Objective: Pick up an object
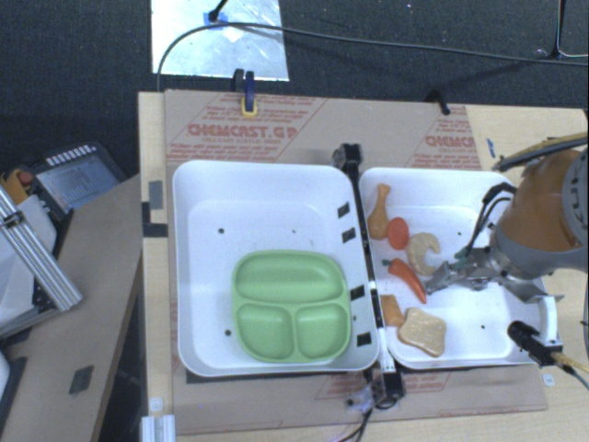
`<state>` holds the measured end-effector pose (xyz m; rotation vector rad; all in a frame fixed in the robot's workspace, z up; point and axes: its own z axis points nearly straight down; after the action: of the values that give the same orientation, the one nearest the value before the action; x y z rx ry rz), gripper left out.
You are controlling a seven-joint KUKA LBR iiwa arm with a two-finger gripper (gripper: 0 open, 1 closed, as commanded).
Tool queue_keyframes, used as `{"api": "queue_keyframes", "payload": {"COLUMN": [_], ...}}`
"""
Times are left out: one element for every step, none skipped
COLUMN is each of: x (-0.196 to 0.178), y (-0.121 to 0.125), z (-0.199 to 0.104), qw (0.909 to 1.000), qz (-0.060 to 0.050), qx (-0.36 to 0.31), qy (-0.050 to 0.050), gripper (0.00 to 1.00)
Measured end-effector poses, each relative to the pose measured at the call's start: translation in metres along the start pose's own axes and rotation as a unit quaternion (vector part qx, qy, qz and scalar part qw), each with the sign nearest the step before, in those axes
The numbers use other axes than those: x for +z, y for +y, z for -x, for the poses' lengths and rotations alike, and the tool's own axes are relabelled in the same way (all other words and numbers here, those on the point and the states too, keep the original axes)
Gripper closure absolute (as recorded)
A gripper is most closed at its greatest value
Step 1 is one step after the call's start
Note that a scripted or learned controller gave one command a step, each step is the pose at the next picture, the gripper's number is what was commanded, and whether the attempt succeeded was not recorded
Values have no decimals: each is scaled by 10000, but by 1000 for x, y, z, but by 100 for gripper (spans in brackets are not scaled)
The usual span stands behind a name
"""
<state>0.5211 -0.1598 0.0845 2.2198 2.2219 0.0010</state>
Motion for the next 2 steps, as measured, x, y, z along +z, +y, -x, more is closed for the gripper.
{"api": "queue_keyframes", "payload": {"x": [-11,-59], "y": [1,-6], "z": [0,-2], "qw": [10000,10000], "qz": [11,19], "qx": [0,-11], "qy": [-4,-5], "gripper": [100,100]}}
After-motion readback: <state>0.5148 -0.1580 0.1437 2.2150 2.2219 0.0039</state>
